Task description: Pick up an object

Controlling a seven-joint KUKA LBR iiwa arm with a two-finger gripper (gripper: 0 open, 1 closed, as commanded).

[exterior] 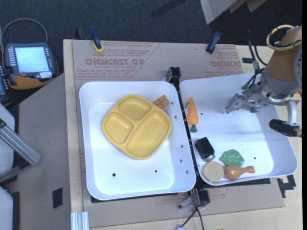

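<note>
My gripper point(242, 104) hovers over the upper right part of the right bin point(283, 163), open, with nothing between its fingers. The loose objects lie to its left and below it. An orange carrot point(192, 112) with a green tip rests by the bin's left wall. A black block point(205, 147) sits lower down. Along the front edge lie a green leaf piece point(231, 156), a round tan disc point(214, 171) and a brown drumstick point(238, 171).
The left bin point(96, 166) holds a yellow divided plate point(137, 126) with a small brown piece point(160, 101) at its far edge. A black divider point(184, 128) runs between the bins. Cables and the grey arm point(283, 66) occupy the right side.
</note>
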